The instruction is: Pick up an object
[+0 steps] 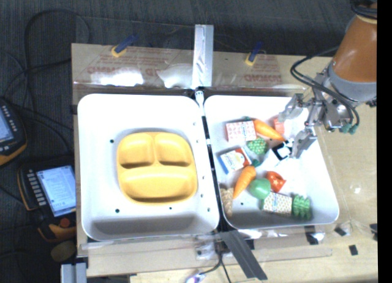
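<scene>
toys lie heaped in the right bin (pixel 318 171): a carrot (pixel 244 179) near the middle, a pink box (pixel 240 130) above it, a green pepper (pixel 260 187) and a red piece (pixel 275 181) lower down. the gripper (pixel 296 130) hangs over the bin's upper right part, just right of the heap, fingers (pixel 303 143) spread apart with nothing between them. the left bin (pixel 98 214) holds a yellow tray (pixel 157 165).

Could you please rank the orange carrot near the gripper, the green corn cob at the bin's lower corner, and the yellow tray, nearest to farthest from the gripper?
From the gripper:
1. Upper carrot, just beside it in the right bin.
2. Green corn cob, lower corner of the right bin.
3. Yellow tray, in the left bin.
</scene>
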### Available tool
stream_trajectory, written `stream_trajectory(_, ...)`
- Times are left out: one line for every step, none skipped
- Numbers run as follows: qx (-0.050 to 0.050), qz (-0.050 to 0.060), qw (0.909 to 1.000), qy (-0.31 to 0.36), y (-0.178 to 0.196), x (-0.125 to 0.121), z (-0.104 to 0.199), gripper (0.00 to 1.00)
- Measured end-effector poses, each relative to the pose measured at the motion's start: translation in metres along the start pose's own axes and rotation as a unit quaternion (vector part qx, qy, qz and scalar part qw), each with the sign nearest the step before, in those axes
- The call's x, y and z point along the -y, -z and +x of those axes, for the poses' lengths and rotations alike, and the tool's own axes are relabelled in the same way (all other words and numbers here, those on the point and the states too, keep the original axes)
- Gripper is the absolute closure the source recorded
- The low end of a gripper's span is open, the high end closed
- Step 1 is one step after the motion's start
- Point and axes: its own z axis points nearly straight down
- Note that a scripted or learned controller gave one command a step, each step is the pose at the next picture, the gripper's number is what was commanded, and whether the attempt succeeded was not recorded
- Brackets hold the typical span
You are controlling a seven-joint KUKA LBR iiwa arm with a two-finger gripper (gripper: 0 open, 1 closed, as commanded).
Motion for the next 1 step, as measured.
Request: stream_trajectory(-0.001, 0.000, 0.9967, -0.081, -0.1145, 0.0209, -0.0253, 0.00)
